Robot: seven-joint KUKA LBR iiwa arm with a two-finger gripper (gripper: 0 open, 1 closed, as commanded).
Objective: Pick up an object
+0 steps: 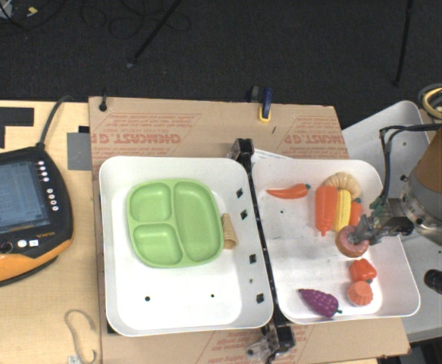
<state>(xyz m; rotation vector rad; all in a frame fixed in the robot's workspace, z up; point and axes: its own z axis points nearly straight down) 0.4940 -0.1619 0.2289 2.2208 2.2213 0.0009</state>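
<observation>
My gripper (363, 232) reaches in from the right, low over the right bin (289, 294). It sits directly against a round pinkish-red toy (349, 243) at the bin's right side, partly covering it. Just left of it lie a yellow corn cob (343, 208), an orange carrot (324, 208) and a tan bread piece (340, 179). A red chili (287, 192) lies further left. Below the gripper are a red-orange pepper (363, 269), an orange piece (359, 293) and a purple bunch of grapes (319, 302).
The left bin (122, 294) holds a green divided plate (172, 223) with a small tan object (228, 231) at its right edge. A black divider (252, 233) runs between the bins. A teach pendant (16, 214) lies at the far left.
</observation>
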